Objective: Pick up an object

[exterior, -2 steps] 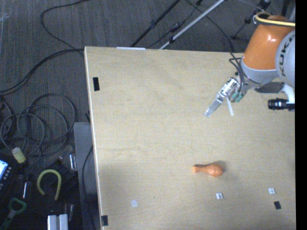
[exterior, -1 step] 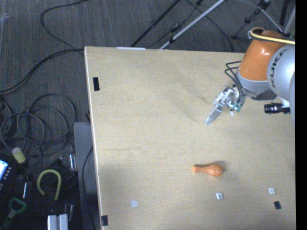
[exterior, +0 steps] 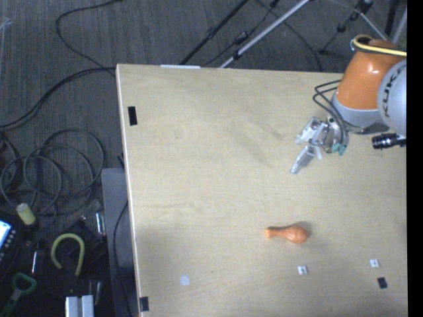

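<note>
The orange pin-shaped object (exterior: pixel 289 233) looks light, rigid and smooth, best pinched across its bulb; whether the hand (exterior: pixel 303 160) is parted, I cannot tell.

One orange pear-shaped object (exterior: pixel 288 234) on bench (exterior: pixel 198 177), below gripper (exterior: pixel 305 156). One gripper. Two black marks (exterior: pixel 132 115), far left of gripper. Two small white tags (exterior: pixel 302 269), below gripper.

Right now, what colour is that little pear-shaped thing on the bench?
Orange. The pear-shaped thing shows plainly in the camera view, lying on the pale wooden bench.
</note>
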Controlling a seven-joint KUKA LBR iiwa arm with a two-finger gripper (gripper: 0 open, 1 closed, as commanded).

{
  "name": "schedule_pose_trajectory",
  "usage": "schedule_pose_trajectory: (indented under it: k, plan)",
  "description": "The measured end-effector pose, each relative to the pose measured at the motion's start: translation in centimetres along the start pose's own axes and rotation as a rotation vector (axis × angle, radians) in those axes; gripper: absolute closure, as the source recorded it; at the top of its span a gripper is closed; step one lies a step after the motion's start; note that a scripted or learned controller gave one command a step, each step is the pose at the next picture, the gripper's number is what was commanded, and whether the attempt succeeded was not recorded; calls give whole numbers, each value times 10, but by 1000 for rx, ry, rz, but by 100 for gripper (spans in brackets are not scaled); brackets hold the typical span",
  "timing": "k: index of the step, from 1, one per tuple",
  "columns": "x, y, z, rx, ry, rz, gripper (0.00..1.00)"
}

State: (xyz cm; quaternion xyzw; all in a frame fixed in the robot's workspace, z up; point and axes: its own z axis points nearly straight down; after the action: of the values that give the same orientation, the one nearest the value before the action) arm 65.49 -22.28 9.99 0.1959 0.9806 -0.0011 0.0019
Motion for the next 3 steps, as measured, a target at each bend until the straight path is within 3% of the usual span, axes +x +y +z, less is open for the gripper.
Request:
schedule_pose_trajectory:
  k: [1, 2, 3]
  plan:
    - [-4, 2, -61, -4, 0, 243, 0]
    - [-4, 2, -61, -4, 1, 243, 0]
    - [1, 16, -6, 0, 4, 621, 0]
